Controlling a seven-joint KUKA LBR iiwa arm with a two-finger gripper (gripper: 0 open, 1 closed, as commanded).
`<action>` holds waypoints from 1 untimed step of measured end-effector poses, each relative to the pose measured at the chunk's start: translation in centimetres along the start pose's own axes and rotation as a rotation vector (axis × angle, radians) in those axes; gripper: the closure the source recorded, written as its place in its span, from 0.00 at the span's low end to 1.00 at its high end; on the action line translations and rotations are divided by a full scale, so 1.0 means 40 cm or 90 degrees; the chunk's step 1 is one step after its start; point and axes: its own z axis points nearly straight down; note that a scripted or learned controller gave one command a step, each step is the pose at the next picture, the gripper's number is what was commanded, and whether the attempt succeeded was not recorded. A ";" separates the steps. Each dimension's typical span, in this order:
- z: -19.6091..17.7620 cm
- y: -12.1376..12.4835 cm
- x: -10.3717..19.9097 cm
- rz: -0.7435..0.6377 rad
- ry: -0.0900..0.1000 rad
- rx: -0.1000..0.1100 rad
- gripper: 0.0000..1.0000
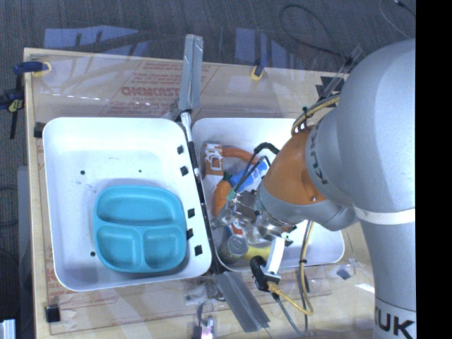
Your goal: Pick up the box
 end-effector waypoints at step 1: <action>-0.024 0.001 0.001 -0.002 0.001 0.001 1.00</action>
